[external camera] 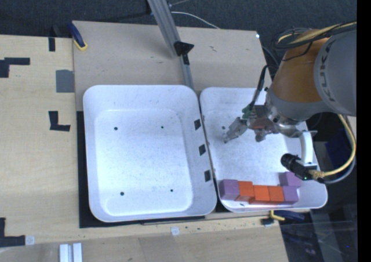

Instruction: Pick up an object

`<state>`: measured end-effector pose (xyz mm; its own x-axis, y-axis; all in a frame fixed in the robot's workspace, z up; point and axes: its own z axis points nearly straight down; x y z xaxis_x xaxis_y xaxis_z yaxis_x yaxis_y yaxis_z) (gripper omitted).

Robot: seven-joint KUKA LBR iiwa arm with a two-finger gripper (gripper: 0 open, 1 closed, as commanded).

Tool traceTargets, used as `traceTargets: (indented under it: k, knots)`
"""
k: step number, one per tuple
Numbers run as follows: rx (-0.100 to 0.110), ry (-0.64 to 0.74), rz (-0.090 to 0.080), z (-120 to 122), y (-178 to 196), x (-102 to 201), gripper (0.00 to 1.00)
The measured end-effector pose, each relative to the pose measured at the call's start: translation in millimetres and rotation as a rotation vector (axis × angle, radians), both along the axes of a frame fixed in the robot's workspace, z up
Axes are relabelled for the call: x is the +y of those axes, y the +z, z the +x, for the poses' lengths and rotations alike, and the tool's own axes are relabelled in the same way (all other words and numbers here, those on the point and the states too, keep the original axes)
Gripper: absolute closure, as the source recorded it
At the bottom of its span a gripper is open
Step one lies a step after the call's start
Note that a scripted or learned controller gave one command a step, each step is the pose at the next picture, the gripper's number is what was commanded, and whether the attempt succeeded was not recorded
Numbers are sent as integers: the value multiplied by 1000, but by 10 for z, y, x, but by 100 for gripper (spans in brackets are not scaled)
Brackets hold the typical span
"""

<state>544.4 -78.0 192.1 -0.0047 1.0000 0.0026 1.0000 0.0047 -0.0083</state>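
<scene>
We see the claw (232, 133) hanging over the right bin (232, 101), holding nothing; we cannot tell its spread. Purple and orange blocks (261, 192) lie along that bin's near edge, apart from it.

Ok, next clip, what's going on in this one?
A grey arm with an orange band reaches in from the right, and its gripper hangs over the right bin, in the bare upper part. Nothing shows between its fingers. The blocks sit in a row along the bin's near edge: a purple block at the left end, orange blocks in the middle and another purple block at the right end. The left bin sits beside it. No pick has been made yet.
</scene>
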Motion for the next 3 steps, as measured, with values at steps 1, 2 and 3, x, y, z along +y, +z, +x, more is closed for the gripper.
traceTargets:
  k: [1,2,3]
  knots:
    - [-15,-4,-4,-484,1335,-99,0]
    - [-6,-4,-3,-535,1127,21,0]
    - [-8,-4,-3,-491,1257,-3,0]
